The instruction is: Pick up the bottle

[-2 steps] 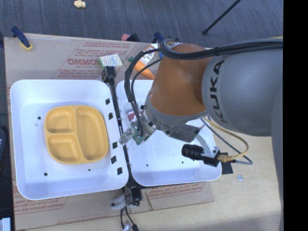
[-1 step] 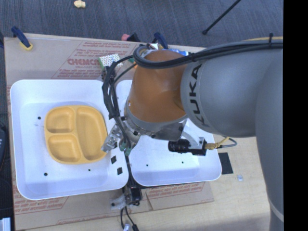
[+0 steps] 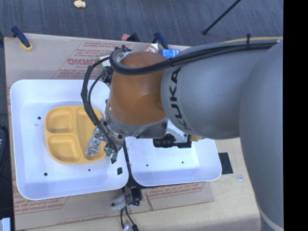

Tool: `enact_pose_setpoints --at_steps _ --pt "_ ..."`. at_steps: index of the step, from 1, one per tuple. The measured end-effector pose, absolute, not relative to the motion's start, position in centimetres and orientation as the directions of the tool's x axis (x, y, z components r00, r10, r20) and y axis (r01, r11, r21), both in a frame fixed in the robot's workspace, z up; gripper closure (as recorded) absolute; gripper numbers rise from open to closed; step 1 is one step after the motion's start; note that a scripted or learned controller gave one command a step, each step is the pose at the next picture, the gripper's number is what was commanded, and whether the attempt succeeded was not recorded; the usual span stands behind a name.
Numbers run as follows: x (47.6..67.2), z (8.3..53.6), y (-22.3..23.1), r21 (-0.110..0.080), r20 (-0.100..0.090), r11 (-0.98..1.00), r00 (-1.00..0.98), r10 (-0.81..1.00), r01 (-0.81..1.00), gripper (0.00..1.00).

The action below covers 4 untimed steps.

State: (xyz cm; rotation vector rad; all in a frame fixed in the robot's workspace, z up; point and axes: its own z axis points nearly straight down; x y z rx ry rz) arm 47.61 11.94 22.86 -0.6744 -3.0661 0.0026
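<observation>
Arm (image 3: 192,90) over left bin (image 3: 24,129) — jaws (image 3: 96,146) above yellow tray (image 3: 65,134)

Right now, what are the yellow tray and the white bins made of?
The yellow tray looks like moulded plastic, smooth and matte, with rounded compartments pressed in. The white bins also look like plastic: thin walls, rounded corners, a slight sheen. It could be coated metal; the view cannot settle that.

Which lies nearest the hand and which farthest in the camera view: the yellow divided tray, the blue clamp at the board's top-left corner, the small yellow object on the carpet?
1. Yellow divided tray, in the left bin, directly under the hand.
2. Blue clamp, at the board's top-left corner.
3. Small yellow object, on the carpet beyond the board.
</observation>
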Motion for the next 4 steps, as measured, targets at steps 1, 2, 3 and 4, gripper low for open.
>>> enact_pose_setpoints --at_steps 1,2,3,4 --pt "47.7 30.0 12.9 -0.001 -0.001 0.780 -0.780 0.626 0.626 1.00" --pt "47.6 25.1 14.8 -0.003 0.001 0.728 -0.728 0.686 0.686 1.00" --pt "47.7 31.0 9.9 0.000 -0.001 0.826 -0.826 0.564 0.564 1.00" --pt "47.6 28.0 12.3 -0.002 0.002 0.903 -0.903 0.430 0.430 1.00"
